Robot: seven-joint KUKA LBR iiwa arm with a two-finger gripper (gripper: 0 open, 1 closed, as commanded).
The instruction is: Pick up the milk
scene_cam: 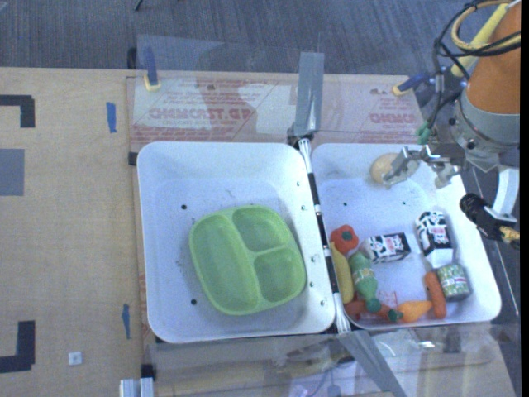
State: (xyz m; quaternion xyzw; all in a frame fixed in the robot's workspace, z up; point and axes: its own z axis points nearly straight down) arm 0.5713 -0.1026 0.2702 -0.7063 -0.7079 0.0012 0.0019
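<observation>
The arm reached in from the right, and its gripper [420, 162] hung above the back of the right bin [335, 165], just beside a pale round thing [383, 168] near the rear wall. Its two fingers stood apart with nothing between them. That put it well apart from the milk, so the pick looked not yet begun.

Two small cartons with black-and-white cow patches lay in the right bin. One carton [389, 246] lay on its side near the middle; the other carton [434, 235] stood closer to the right wall. Either could be the milk, and the print was too small to settle it.

The rest of the toy food was crowded along the front of that bin: a tomato [345, 239], a banana [340, 275], carrots [415, 309] and a small green-labelled can [454, 280], some touching or overlapping. The left bin [165, 172] held a green divided plate [248, 259], resting flat.

The upper arm was cut off by the picture's edge, and cables hid part of the wrist. The pale round thing was too blurred to name.
</observation>
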